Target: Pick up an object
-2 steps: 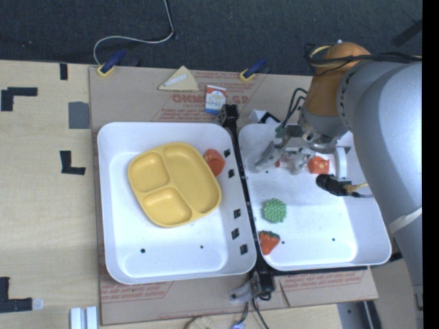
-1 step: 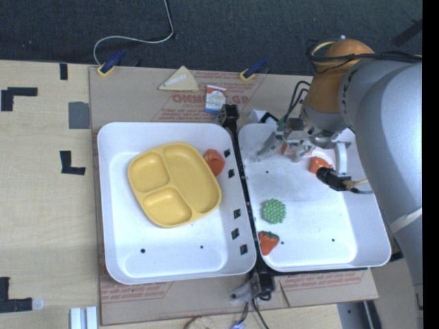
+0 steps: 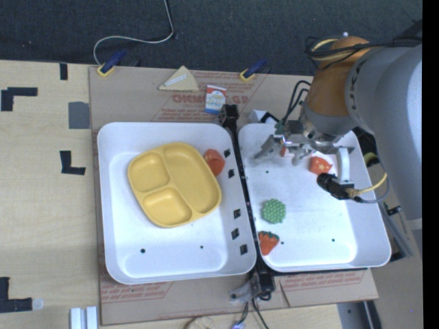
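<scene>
The two-finger metal gripper (image 3: 282, 149) hangs with fingers spread and nothing between them at 12 o'clock in the right white bin (image 3: 357, 252). The small orange-red toy piece (image 3: 319, 164) lies just beside it at 3 o'clock. I think that closing here would catch only air, or a finger may push the piece away.

I see the light wood tabletop (image 3: 41, 204) with black tape marks on its left part. A brown cardboard sheet (image 3: 137, 91) lies on it, held by two blue clips at the far edge. Two white bins sit side by side on it: left bin (image 3: 113, 184), right bin (image 3: 357, 249).
</scene>
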Robot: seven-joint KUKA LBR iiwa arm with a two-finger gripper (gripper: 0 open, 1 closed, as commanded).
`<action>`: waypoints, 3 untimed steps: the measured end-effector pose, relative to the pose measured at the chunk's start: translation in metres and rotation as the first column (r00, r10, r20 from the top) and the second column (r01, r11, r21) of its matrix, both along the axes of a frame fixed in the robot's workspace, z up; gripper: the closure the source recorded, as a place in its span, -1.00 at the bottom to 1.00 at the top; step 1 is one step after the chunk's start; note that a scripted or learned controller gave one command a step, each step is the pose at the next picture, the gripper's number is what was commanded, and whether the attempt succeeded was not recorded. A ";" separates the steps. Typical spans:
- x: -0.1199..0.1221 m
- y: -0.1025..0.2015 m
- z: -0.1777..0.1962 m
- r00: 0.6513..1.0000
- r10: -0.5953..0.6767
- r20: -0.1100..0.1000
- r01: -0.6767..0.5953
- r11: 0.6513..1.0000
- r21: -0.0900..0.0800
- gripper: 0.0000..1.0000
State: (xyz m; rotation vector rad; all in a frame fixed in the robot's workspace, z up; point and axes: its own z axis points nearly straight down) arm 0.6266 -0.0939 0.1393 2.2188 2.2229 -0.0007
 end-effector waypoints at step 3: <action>0.039 -0.037 -0.052 1.000 -0.001 -0.012 0.001 1.000 0.004 -1.00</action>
